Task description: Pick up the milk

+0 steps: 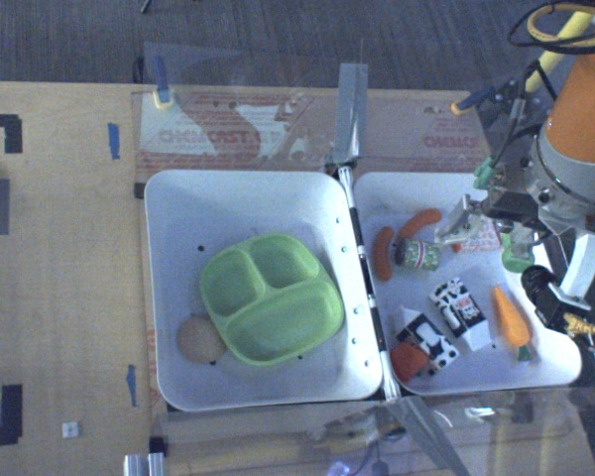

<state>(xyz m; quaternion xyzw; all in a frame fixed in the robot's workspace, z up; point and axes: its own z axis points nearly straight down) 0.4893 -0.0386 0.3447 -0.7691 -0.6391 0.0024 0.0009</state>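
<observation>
A: Nearest you, the right bin's (565, 365) front edge: a cow-patterned milk carton (428, 343) lies there beside something red (408, 362).

B: A second one?

A: Yes, another cow-patterned carton (458, 305) mid-bin, an orange carrot (511, 317) to its right.

B: Gripper?

A: Your gripper (463, 222) hovers over the back of the bin above a green can (416, 255) and sausages (383, 252); the jaws, I can't tell.

B: Left bin (178, 206)?

A: Green divided plate (271, 297).

A pale wooden bench (59, 296) marked with blue tape (113, 140) stands before dark grey carpet (278, 18) on the far side.
</observation>
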